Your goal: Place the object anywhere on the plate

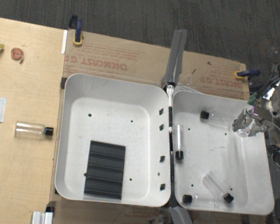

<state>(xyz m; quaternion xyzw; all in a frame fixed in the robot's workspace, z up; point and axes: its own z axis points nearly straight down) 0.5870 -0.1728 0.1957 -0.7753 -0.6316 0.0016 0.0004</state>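
A dark ribbed plate lies nearest the camera, flat in the lower part of the left bin, its long side running away from the viewer. In the right bin lie several clear vials with black caps: one near the front wall, tilted with its cap toward the lower right; one against the divider between the bins, long axis running front to back, cap at the near end; a small one near the back; and a black cap or short vial at the front corner.

The pincer hangs over the right bin's back right part, at the end of the grey arm. Something clear and glinting sits at its tip, but whether that is a vial between the fingers or just part of the tool is too blurred to judge, and how far it is spread cannot be told.

If the pincer holds nothing, the front vial is probably the easiest target: it lies toward the camera and slightly left of the pincer, well apart from it, with its axis slanting across the bin. The plate lies farther left, across the divider.

Another vial rests on the counter left of the bins, lying crosswise.
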